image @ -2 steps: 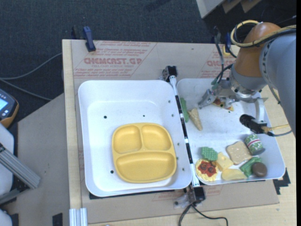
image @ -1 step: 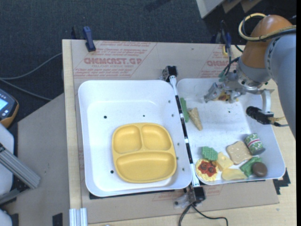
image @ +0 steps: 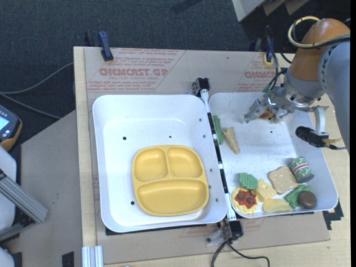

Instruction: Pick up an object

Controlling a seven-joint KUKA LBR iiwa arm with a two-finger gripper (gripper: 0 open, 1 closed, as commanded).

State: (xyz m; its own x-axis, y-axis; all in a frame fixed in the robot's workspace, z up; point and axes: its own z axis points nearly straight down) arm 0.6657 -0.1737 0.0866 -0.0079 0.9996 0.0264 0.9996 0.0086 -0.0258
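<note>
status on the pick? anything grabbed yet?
Done: the arm has reached over the right bin, and the gripper sits low near its far end. In hand: there is something small and orange-brown at the gripper's tip, but whether it is gripped is too small to tell. Left: a confirmed grasp and lift. The toy food, including the can and pizza slice, lies at the near end; the yellow plate sits in the left bin.

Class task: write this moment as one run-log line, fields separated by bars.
arm: over right bin | claw: low at far end | yellow plate: in left bin | toy food: near end, untouched
</note>
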